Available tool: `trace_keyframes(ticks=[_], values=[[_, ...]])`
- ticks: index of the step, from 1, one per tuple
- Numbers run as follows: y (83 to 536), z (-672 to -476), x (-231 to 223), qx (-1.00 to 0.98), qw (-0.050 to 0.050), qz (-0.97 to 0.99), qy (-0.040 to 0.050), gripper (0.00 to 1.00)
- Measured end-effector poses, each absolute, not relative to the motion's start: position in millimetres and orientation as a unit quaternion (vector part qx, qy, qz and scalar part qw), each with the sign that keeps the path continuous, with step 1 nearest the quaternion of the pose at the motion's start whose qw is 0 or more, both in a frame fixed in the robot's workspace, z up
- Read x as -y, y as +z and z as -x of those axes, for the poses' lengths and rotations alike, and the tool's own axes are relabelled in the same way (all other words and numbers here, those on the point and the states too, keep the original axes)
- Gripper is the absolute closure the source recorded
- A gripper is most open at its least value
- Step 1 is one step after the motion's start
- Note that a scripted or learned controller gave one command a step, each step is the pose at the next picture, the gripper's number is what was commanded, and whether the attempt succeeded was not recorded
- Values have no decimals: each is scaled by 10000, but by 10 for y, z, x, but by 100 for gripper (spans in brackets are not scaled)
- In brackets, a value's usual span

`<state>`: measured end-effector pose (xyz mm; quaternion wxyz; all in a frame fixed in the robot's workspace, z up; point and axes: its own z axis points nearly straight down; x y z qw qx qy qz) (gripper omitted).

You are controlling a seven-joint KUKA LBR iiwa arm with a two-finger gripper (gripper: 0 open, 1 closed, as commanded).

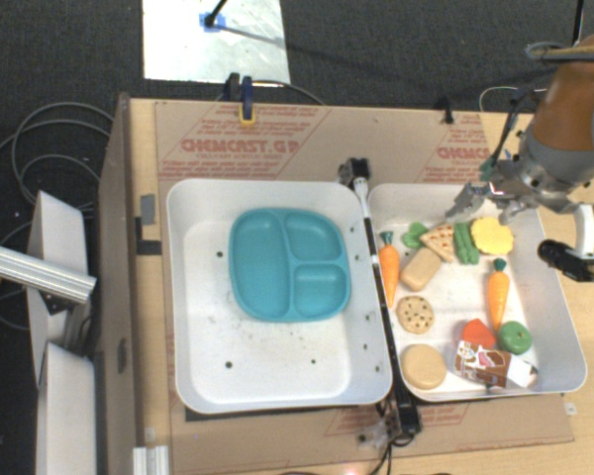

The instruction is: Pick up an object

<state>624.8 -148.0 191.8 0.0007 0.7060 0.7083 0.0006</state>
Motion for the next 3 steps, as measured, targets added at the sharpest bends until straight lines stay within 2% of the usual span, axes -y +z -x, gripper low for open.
trace_keyframes(ticks=[1, 2, 3], values=[[1040, -6157, 1434, -7079, 66, -7062, 40, 0], [864, -6660, 1074, -7096, 38, -7046, 22, 0], [976, -6647, 1083, -7093, 31, -7049, 24, 100]])
